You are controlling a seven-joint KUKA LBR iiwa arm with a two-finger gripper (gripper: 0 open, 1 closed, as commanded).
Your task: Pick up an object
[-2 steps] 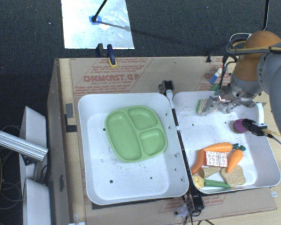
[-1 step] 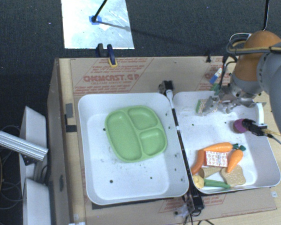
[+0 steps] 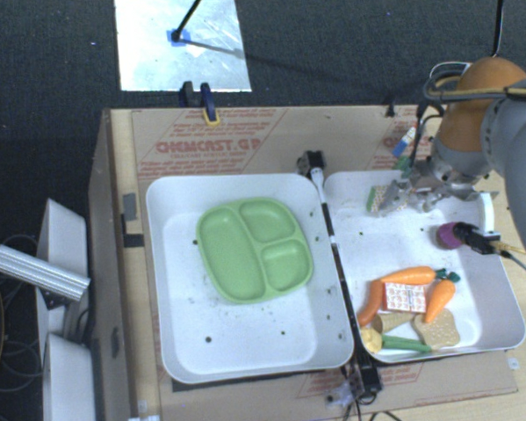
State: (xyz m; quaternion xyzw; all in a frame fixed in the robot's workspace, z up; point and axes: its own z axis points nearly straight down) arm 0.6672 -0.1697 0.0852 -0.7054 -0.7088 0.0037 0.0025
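Where carpet shows, perhaps dark: bench (image 3: 233, 136).

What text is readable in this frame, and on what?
"CHEMCAST GP", red print on the brown protective sheet behind the left bin; the smaller red lines around it are too blurred to read.
More red print on the same sheet near the right bin: blurred, unreadable.
Red-and-white box among the toy food: has markings, too small to read.
Nothing else is legible.
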